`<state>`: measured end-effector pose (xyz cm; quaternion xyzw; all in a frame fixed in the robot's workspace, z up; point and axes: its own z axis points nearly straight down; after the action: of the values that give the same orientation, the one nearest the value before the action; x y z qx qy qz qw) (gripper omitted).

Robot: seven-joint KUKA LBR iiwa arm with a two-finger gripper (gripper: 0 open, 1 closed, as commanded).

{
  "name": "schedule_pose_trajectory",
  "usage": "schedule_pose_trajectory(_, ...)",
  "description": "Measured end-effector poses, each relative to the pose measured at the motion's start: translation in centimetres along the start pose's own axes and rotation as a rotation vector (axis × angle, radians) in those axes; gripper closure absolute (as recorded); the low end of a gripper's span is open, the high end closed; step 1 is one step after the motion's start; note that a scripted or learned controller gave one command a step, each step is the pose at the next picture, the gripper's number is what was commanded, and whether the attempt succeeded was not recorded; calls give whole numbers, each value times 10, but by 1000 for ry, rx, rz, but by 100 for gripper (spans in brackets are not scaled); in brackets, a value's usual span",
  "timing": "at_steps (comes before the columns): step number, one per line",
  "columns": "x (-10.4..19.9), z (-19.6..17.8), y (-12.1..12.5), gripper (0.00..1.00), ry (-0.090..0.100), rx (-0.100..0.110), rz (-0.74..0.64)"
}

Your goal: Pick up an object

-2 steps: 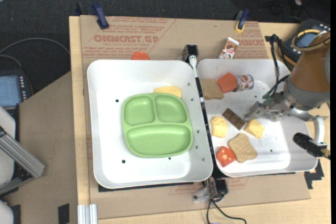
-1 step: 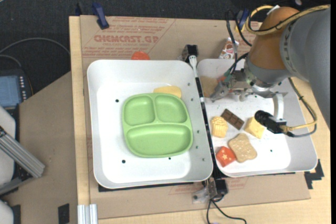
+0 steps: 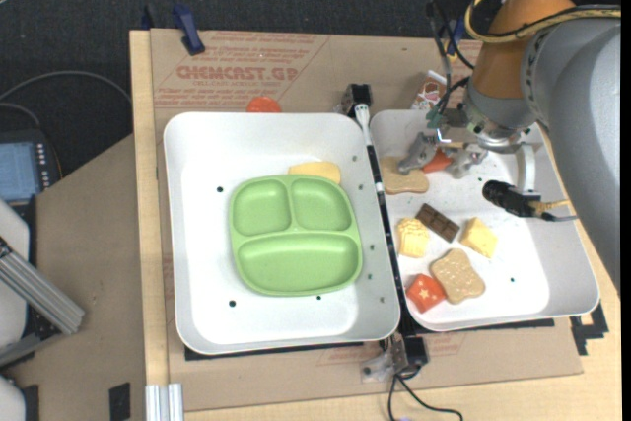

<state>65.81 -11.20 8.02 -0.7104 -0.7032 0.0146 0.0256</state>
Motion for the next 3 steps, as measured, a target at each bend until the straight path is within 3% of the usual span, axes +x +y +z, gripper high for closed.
schedule_pose_trajectory(2,4,-1,-1,0,-12,-7,3)
schedule_pose_trajectory(3,1,0,-1,0,-2,-6,1)
